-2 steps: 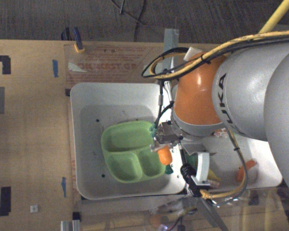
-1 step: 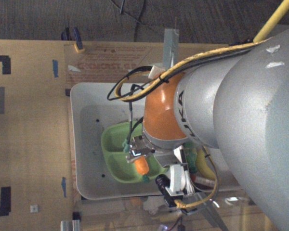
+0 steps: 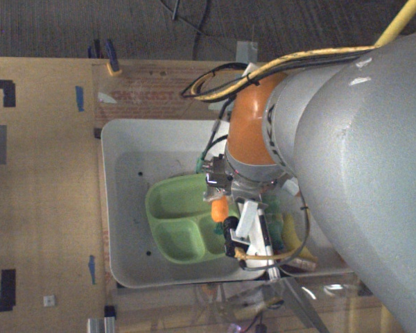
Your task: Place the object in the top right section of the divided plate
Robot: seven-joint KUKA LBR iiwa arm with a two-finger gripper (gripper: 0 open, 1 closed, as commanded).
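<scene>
In the white bin point(image 3: 125, 186) sits a rounded, glossy green divided plate point(image 3: 175, 236).

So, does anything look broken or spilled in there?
Nothing stands out. The green divided plastic plate lies flat in the shallow white bin, with nothing spilled; a small orange object shows at its edge.

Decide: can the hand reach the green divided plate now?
Probably yes: the hand hangs over the green divided plate, at its right edge, beside a small orange object; nothing seems to block it.
</scene>
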